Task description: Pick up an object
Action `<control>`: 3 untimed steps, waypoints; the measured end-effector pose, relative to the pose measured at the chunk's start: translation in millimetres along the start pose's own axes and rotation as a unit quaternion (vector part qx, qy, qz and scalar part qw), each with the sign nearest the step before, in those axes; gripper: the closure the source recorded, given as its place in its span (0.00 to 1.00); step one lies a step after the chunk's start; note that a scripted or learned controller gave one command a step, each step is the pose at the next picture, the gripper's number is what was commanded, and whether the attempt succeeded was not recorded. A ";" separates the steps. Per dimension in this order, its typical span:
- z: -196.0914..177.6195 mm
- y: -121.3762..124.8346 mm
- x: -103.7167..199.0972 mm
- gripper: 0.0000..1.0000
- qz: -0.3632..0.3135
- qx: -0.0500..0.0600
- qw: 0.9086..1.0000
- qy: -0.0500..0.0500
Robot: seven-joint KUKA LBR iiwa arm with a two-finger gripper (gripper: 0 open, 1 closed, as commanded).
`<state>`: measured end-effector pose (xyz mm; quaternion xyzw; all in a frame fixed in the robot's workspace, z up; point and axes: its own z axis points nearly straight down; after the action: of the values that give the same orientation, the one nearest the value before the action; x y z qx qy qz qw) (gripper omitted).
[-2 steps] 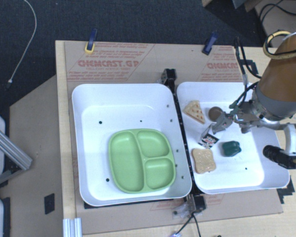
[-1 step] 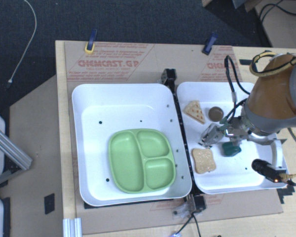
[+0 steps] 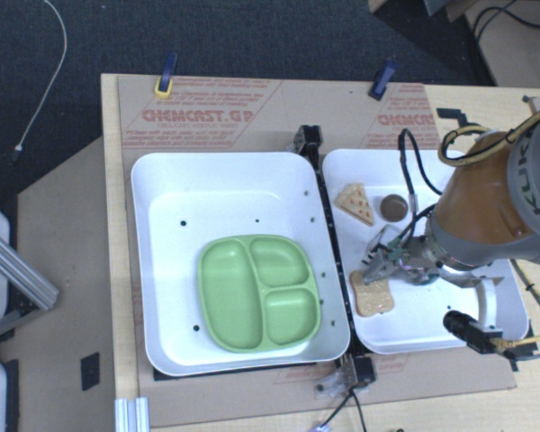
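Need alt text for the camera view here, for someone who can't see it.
The grey and orange arm reaches into the right bin, its gripper low over a slice of toast, near a cheese wedge and a brown round piece. The left bin holds a green divided plate.

Grey and orange arm cut off at the right edge, we cannot read its gripper, tan toast slice partly covered beneath it

A tan toast slice lies flat in the right bin, near its left wall.
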<state>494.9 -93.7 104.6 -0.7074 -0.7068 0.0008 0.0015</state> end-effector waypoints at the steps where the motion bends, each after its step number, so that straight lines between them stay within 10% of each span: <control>1: 17.8 1.4 0.5 0.00 0.000 -0.001 1.000 0.001; 2: 6.2 2.8 1.4 1.00 0.000 -0.004 1.000 0.001; 3: -43.2 0.3 -8.4 1.00 0.000 -0.004 1.000 -0.001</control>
<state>495.4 -102.2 147.8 -0.7073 -0.7069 -0.0008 -0.0022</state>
